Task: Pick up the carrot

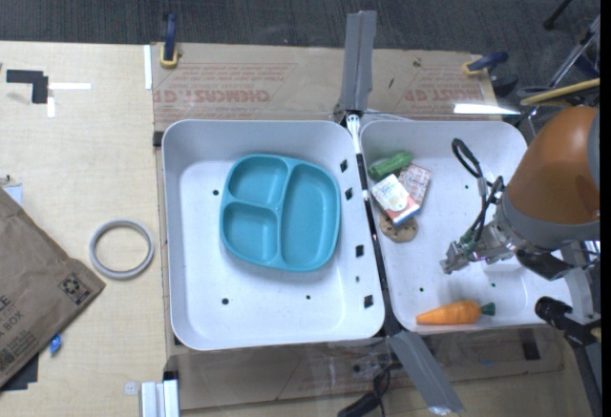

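While the arm (563, 181) is reaching in over the right bin (434, 134), the gripper (456, 260) is hanging low above the bin floor; whether its jaws are parted or closed cannot be told, and nothing is showing between them. Well to the jaws' left, a blue divided plate (282, 212) is lying in the left bin (181, 243). Just below the jaws, apart from them, the carrot (449, 314) is lying near the bin's front wall.

Arm (558, 178) enters from right, orange band on top, grey wrist below it. Wrist angled down-left. Gripper (452, 260) low at arm's left end, tip pointing left; cables run alongside wrist.
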Controlling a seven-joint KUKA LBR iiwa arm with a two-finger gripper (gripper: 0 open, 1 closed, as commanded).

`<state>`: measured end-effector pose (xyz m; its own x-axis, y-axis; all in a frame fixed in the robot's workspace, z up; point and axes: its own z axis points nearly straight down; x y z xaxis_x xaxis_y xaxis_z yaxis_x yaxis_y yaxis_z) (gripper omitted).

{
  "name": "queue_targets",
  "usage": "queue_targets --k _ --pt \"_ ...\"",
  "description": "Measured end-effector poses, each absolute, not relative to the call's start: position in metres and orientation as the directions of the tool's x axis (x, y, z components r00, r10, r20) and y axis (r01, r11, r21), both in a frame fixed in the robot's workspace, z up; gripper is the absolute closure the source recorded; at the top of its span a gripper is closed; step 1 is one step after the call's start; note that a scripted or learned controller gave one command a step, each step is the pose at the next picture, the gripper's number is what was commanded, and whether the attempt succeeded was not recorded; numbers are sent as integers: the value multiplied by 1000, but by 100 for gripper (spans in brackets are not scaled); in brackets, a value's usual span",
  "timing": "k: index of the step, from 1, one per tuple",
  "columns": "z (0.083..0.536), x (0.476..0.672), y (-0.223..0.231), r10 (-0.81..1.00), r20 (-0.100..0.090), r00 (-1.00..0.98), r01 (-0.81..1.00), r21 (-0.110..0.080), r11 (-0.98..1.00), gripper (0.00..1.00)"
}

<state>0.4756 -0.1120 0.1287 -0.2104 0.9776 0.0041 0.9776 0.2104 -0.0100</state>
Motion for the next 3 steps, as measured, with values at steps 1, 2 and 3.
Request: queue_targets --k 1,2,3 --pt "187 496 -41 950 2 -313 950 -9 313 100" --pt "187 496 -42 950 2 -313 950 -9 313 0" --pt "187 477 -71 953 4 -304 953 -10 304 0"
